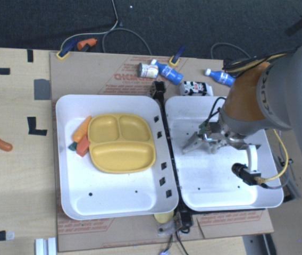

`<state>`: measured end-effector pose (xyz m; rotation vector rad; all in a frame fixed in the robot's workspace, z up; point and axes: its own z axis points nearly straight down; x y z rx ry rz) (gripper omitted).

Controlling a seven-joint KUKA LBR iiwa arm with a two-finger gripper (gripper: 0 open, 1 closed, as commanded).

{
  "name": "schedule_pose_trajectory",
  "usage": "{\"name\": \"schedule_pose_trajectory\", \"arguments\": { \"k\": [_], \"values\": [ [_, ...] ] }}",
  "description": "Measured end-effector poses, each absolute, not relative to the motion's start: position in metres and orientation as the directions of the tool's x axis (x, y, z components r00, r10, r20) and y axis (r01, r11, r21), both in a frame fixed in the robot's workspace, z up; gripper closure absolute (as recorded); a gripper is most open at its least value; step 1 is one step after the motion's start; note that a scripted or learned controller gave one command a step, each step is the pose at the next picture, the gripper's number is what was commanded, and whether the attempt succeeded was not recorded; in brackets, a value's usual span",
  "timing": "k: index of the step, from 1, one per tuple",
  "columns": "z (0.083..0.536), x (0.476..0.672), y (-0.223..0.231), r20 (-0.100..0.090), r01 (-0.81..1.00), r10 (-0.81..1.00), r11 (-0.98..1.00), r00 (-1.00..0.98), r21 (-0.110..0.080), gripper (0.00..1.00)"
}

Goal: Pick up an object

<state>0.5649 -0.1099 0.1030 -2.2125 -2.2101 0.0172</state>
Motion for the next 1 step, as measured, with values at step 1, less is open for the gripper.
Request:
{"name": "schedule_pose_trajectory", "arguments": {
  "k": [1],
  "values": [
    [0.0864, 0.6124, -0.0984, 0.0, 1.0, 1.0, 0.003, -0.003, 0.0, 0.0]
  ]
}}
